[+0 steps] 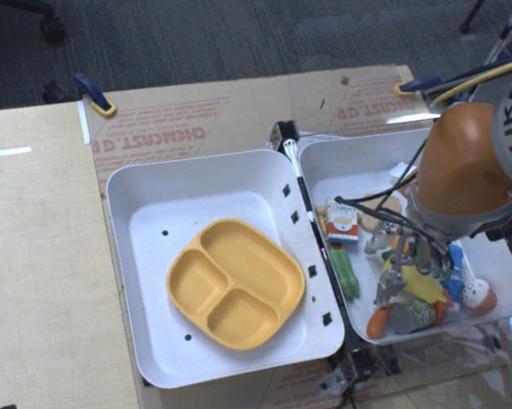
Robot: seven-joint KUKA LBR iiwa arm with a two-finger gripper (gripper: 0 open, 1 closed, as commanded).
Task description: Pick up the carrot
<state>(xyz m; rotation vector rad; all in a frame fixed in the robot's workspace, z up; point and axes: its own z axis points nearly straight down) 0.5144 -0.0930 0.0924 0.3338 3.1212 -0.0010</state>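
The carrot (pixel 378 322) looks like the orange piece lying at the near left corner of the right bin (pixel 363 160), partly tucked under other toys. My gripper (pixel 413 258) hangs low over the middle of that bin's pile, up and to the right of the carrot and apart from it. The orange wrist band and cables cover much of the gripper. A small orange bit shows right beside the gripper, and I cannot tell what it is.
A yellow divided plate (pixel 236 283) lies in the left bin (pixel 141 262). The right bin also holds a green vegetable (pixel 345 272), a small carton (pixel 341 222), a yellow toy (pixel 426 289), a blue item (pixel 458 274) and a grey piece (pixel 410 319) against the carrot.
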